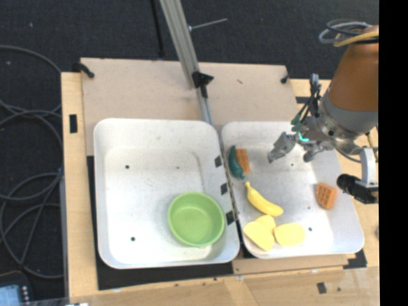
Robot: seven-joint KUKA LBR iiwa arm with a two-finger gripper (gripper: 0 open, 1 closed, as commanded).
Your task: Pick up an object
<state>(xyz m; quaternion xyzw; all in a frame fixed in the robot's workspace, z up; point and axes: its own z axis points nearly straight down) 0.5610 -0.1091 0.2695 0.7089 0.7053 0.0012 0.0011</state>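
Objects for picking lie in the right bin, lower right of the frame. A banana lies diagonally near the bin's left centre. Just below it, two pale yellow flat pieces sit side by side at the bin's lower edge, touching or nearly touching each other. A teal and orange item rests against the bin's left wall, above the banana. An orange waffle-textured block lies apart from the others, toward the bin's right side.

The left bin, centre left of the frame, contains a green bowl, upright, in its lower right corner.

The gripper is positioned over the upper middle of the right bin, right of the teal and orange item and above the banana. Its fingers stand spread apart, with nothing between them. The grey arm with its orange band enters from the upper right of the frame.

A metal rail runs diagonally from the top centre of the frame down to the gap between the two bins.
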